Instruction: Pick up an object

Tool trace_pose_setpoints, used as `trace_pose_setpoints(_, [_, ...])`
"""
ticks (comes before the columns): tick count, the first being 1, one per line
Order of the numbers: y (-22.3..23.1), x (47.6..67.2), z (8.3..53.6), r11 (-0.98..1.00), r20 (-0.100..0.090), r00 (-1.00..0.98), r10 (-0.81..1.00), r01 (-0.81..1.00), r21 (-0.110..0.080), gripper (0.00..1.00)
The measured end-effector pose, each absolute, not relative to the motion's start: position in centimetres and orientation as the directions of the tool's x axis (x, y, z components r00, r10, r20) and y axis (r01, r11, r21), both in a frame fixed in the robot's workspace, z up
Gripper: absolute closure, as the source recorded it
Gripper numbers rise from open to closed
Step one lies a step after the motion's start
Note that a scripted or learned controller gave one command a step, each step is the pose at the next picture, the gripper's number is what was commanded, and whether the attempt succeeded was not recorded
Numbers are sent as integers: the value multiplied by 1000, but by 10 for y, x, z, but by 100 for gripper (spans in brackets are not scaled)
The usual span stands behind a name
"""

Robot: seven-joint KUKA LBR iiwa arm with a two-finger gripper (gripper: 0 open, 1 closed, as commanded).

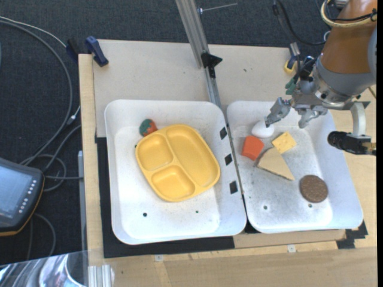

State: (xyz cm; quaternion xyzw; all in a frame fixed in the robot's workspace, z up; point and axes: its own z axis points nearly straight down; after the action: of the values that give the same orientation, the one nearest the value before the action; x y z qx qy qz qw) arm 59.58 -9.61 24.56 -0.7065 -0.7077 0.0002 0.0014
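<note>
In the right bin (335, 217) lie an orange block (252, 147), a small yellow cube (283, 142), a tan wedge (276, 164), a round brown disc (313, 188) and a small white lump (261, 128). My gripper (292, 116) hangs over the bin's far part, above and just behind the yellow cube. It is open, its fingers (276, 113) spread apart with nothing between them. The left fingertip is close to the white lump.
The left bin (119, 208) holds a yellow divided plate (176, 161) and a small red and green object (148, 126) at the plate's far left corner. A slanted metal pole (194, 23) rises between the bins. Cables lie off the bench at left.
</note>
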Motion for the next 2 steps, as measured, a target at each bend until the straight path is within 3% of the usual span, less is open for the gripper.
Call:
trace_pose_setpoints(1, [-96,596,246,1,2,-1,1000,1000,-2,0])
trace_pose_setpoints(2, [-99,595,183,0,2,0,1000,1000,-9,0])
